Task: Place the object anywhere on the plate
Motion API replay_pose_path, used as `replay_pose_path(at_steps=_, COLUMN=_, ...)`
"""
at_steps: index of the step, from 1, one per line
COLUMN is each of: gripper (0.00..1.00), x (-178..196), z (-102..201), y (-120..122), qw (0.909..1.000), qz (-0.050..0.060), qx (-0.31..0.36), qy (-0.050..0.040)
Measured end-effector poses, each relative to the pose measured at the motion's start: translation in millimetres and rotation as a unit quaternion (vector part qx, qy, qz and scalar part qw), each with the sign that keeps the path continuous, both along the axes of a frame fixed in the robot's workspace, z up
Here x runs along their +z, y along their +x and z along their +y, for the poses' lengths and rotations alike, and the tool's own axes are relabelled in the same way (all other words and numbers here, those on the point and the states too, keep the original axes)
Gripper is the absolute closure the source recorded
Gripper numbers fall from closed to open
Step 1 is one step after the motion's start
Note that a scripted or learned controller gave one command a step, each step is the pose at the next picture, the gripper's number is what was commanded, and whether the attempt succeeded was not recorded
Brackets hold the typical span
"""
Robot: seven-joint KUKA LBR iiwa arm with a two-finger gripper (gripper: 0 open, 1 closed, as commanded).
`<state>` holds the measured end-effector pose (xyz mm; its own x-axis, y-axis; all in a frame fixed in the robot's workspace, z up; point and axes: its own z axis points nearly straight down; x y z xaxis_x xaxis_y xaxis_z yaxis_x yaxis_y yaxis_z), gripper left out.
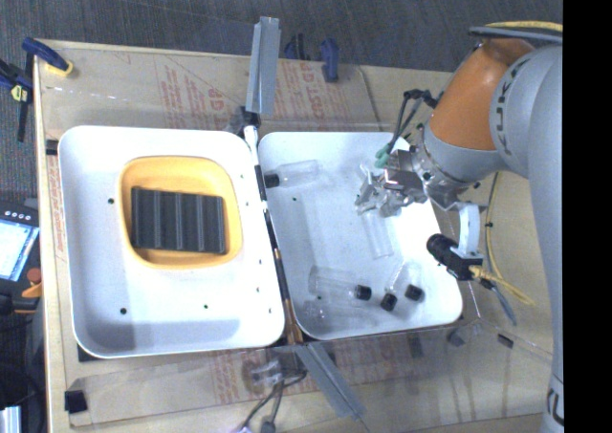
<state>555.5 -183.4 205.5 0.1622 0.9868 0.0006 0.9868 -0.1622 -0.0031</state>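
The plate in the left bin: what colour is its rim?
Yellow-orange rim on the plate, around a dark ridged centre; camera view.

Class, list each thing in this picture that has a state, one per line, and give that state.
Yellow plate: in left bin, holding a dark ribbed insert.
Clear vials: lying flat in right bin, black-capped.
Pincer: above right bin, over the vials.

Plate unobstructed; vials rt bin.
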Motion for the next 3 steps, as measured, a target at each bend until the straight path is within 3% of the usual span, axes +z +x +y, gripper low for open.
replay_pose_path(at_steps=1, gripper=1.00, x=-3.5, z=46.9, y=42.4, qw=0.9931, qz=-0.001, qx=0.117, qy=-0.0002)
replay_pose_path(at_steps=2, gripper=1.00, x=-14.1, z=96.8, y=60.7, qw=0.9880, qz=-0.001, qx=0.155, qy=-0.0005)
replay_pose_path(at_steps=3, gripper=1.00, x=-9.1, z=146.0, y=83.3, qw=0.9691, qz=-0.002, qx=0.247, qy=-0.0004)
